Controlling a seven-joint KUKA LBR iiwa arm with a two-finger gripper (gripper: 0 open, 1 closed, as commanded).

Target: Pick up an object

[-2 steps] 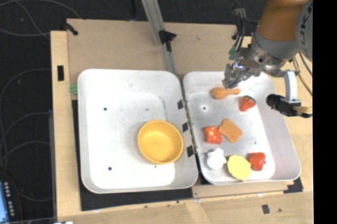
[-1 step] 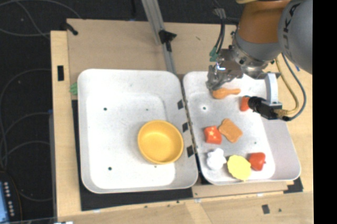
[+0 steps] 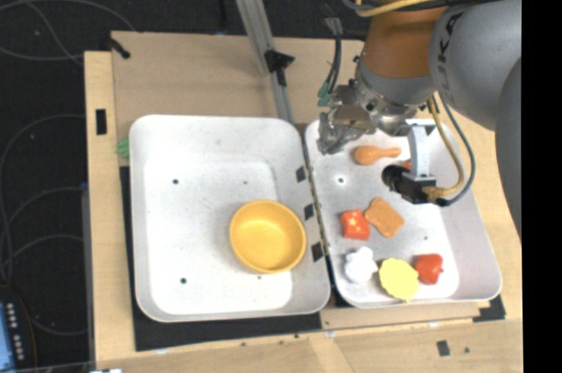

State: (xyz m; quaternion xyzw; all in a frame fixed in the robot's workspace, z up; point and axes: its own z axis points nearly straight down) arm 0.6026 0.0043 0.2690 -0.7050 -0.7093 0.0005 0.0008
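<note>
We see a yellow disc [image 3: 399, 277], white piece [image 3: 358, 264] and red pieces at the right bin's [image 3: 479, 253] near edge | yellow bowl [image 3: 267, 235] in left bin [image 3: 176, 152] | orange drumstick [image 3: 376, 154] farther back | gripper [image 3: 334, 134] just beside it, grasp unclear.

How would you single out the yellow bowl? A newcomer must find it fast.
Look at the left white bin, the one farther from the arm. Near its lower right corner sits the yellow bowl, round and open upward. It is far larger than the small toys in the right bin.
</note>
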